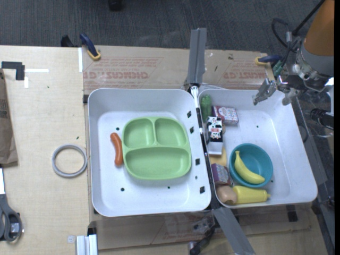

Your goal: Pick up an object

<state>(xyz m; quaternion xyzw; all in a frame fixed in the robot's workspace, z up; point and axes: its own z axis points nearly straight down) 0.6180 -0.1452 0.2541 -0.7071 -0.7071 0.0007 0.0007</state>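
— Hand (264, 95) hangs over the right bin's (287, 142) far corner, fingers apart, nothing between them.

— What's nearest for it?

— Small boxes (219, 122) along the bin's left wall, then a blue bowl (256, 158) with a banana (245, 169) lying in it, probably cradled so it won't roll.

— And the left bin (101, 158)?

— A green tray (156, 147) in the middle, a sausage (116, 149) just beside it. Out on the counter (42, 121), a tape ring (69, 160).
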